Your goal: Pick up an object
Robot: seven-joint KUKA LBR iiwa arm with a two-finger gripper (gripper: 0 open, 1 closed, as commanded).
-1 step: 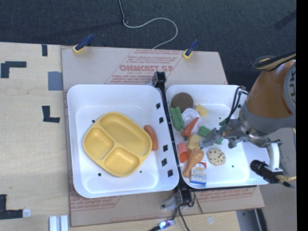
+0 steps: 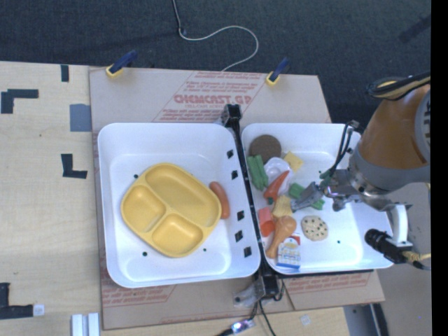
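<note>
Bins (image 2: pixel 112 187): I see smooth white plastic, faintly glossy.
Tray (image 2: pixel 171 208): yellow plastic, matt.
Board (image 2: pixel 210 100): printed brown cardboard.
Desk (image 2: pixel 42 208): pale wood grain.
Floor (image 2: pixel 84 12): dark rough carpet.

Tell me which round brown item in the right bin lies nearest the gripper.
The chocolate-chip cookie, just below the gripper; the dark brown disc sits farther off at the bin's top.

One fixed camera looks down at a slant on my bench (image 2: pixel 42 187), taking in both white bins (image 2: pixel 112 145) from moderate height, my arm (image 2: pixel 392 145) entering at right.
</note>
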